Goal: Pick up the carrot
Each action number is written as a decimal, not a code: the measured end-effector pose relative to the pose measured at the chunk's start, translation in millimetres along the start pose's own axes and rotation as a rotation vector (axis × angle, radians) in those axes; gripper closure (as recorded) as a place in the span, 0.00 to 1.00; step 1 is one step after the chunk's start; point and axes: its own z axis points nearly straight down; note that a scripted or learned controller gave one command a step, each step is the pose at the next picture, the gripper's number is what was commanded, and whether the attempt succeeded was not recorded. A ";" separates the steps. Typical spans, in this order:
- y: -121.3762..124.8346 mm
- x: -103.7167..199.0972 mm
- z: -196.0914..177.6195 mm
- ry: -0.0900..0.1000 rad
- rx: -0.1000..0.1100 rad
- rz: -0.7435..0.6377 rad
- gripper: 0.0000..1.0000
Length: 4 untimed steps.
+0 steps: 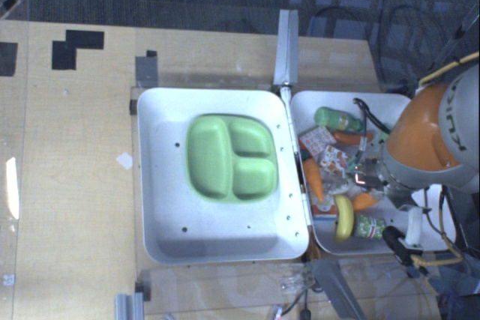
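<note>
Now | carrot (313, 181) at nine o'clock of my tool (358, 174) | looks stiff, light, tapered; I'd grip mid-length | tool's state: cannot tell.

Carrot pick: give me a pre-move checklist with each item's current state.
1. Carrot located: ok. The carrot lies in the right bin, near its left wall.
2. Carrot free of the gripper: ok. The gripper is to the carrot's right, over the clutter, not on the carrot.
3. Clear room around the carrot: not ok. A banana and a printed packet lie close beside it.
4. Finger state: cannot tell.
5. Other orange items that could be mistaken: not ok. An orange piece lies by the gripper.
6. Left bin out of the way: ok. It holds a green tray.
</note>
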 end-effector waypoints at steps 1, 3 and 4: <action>2.3 0.4 -10.7 0.000 -0.005 -0.001 1.00; 17.8 -13.1 -71.9 -0.004 0.029 0.267 0.00; 28.9 -5.7 -82.2 -0.005 0.030 0.325 0.00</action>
